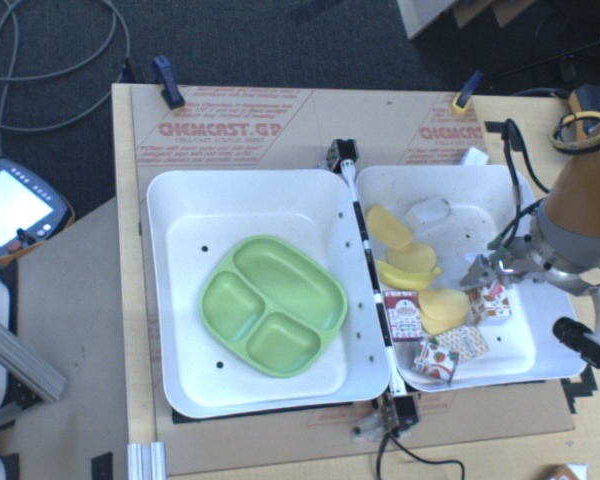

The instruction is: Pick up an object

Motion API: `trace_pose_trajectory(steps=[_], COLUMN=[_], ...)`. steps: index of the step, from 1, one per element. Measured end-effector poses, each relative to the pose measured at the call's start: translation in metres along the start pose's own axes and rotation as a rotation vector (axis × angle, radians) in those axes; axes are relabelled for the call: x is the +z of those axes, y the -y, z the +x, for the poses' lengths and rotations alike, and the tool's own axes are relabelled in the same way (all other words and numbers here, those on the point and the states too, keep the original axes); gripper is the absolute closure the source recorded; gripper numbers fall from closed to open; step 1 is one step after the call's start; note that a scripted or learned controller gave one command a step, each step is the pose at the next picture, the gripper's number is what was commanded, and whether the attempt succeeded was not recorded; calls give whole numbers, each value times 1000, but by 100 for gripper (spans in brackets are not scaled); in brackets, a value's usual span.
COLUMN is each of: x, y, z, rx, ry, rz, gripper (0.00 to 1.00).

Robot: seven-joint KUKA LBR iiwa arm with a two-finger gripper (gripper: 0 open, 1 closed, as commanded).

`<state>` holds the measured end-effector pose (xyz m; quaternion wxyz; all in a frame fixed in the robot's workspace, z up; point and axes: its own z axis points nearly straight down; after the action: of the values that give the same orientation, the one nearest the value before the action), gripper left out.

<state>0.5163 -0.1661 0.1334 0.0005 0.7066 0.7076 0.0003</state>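
One green three-compartment plastic plate (272, 305) mid left white bin (170, 208), four yellow pieces (410, 260) and three small cartons (452, 350) along right white bin's (520, 358) left and front edges, gripper (488, 266) above them, grip indiscernible.

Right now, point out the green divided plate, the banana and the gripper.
green divided plate (272, 305): camera view, on its central ridge.
banana (404, 277): camera view, mid-length on the peel.
gripper (483, 271): camera view, at the fingertips, right bin.

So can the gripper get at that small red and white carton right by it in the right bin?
Probably yes. The gripper hangs just above the small red and white carton in the right bin, and nothing lies over the carton; the yellow pieces lie beside it.
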Motion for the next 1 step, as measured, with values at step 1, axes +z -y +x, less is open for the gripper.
trace_pose_trajectory(steps=[1], x=[40], y=[-36], z=[51], rx=[2], ry=[0], rz=[0], gripper=[100])
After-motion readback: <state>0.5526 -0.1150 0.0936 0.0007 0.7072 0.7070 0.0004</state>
